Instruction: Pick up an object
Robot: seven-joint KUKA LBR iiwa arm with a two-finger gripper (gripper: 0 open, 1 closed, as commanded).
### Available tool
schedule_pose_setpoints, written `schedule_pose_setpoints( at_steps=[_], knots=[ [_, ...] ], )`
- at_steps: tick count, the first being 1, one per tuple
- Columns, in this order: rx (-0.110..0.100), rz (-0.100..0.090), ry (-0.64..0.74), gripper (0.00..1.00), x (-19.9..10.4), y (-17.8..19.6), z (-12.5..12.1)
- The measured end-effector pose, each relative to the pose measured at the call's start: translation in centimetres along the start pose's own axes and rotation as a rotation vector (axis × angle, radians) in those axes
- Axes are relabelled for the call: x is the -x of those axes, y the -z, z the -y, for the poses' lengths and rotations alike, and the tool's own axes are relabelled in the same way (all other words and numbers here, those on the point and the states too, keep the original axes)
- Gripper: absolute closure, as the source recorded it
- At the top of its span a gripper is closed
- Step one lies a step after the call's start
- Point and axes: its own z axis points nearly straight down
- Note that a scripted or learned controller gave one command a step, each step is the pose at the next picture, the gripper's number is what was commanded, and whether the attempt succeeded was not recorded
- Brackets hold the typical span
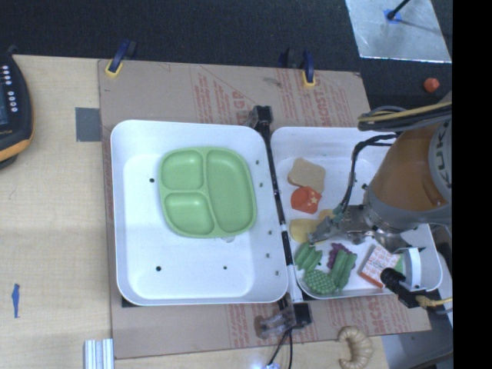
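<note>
The left bin point(123, 206) holds a pale green divided plate point(207, 191) with three compartments, lying flat in the upper middle of the bin floor. The right bin point(323, 138) holds a cluster of toy food: a tan bread slice point(307, 173) toward twelve o'clock, a red-orange piece point(305, 199) just below it, a yellow piece point(302, 228) at about nine o'clock, green bean-like pods point(308, 255) and a green leafy piece point(322, 283) toward seven o'clock, a dark purple piece point(338, 250) near the centre, and a red-and-white printed card or packet point(378, 264) toward five o'clock.

The gripper point(332, 229) hangs low over the centre of the right bin, its metal tip beside the yellow piece and above the pods. Whether its jaws are spread or pressed together cannot be told, and nothing is seen between them.

Both bins sit on a brown cardboard sheet point(192, 91) clipped at its far edge with a yellow-and-blue clamp point(118, 58) and another clamp point(307, 69). Beneath is a light wooden bench point(46, 237). A control pendant point(11, 106) lies at nine to ten o'clock, and a beige curled object point(356, 347) at six o'clock. Dark carpet point(215, 14) lies beyond.
</note>
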Motion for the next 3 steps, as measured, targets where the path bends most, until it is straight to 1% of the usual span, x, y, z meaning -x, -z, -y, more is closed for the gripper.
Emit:
schedule_pose_setpoints(
  at_steps=[1,2,3],
  knots=[
    [0.018,0.004,0.002,0.00,3.9,0.6,-3.6],
    [0.021,0.006,0.006,0.00,6.4,0.8,-10.3],
    [0.010,0.002,0.003,0.00,4.6,0.6,-6.6]
  ],
)
